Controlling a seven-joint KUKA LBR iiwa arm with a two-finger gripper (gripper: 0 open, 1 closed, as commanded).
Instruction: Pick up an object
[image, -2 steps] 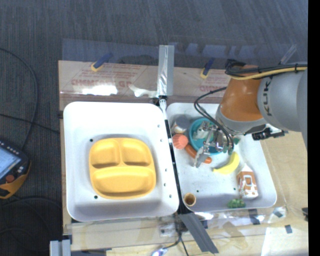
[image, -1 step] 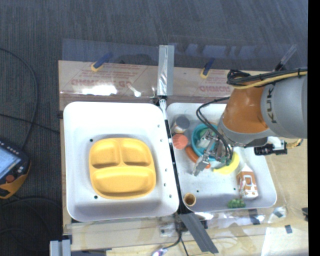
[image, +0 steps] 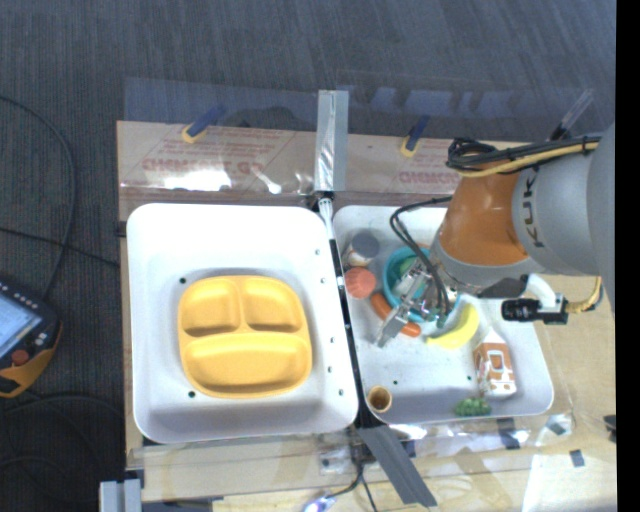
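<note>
Black "KU" lettering is seen on the grey arm (image: 560, 215), which is bent down from the right over the right bin (image: 520, 400). Whether the hand (image: 415, 305) is spread cannot be told. An orange carrot-like object (image: 392, 312) lies beneath it, mid-bin.

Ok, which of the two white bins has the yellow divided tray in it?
The left bin. The yellow tray lies alone in its middle, while the right bin holds small clutter and the arm's hand reaching into it.
</note>
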